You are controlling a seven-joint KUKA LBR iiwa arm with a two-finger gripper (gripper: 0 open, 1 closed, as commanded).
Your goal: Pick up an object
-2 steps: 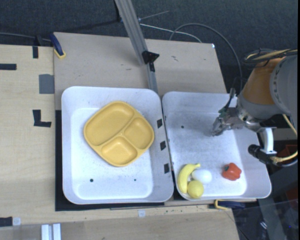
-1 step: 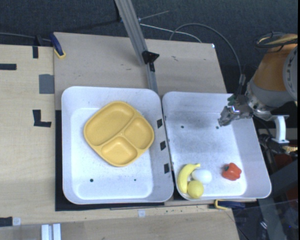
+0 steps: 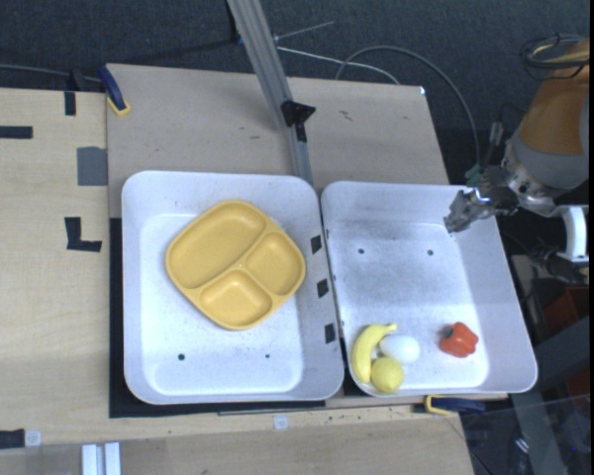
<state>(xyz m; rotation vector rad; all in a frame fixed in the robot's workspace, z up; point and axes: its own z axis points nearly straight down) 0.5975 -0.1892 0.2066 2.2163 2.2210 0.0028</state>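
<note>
The pincer (image 3: 462,212) hangs over the right bin's (image 3: 416,265) far right corner; whether it's open, I cannot tell. The pepper (image 3: 458,339) lies toward the near edge.

Glossy yellow plastic tray (image 3: 236,263), speckled matt white bins (image 3: 139,265), wooden bench (image 3: 30,265)
</note>
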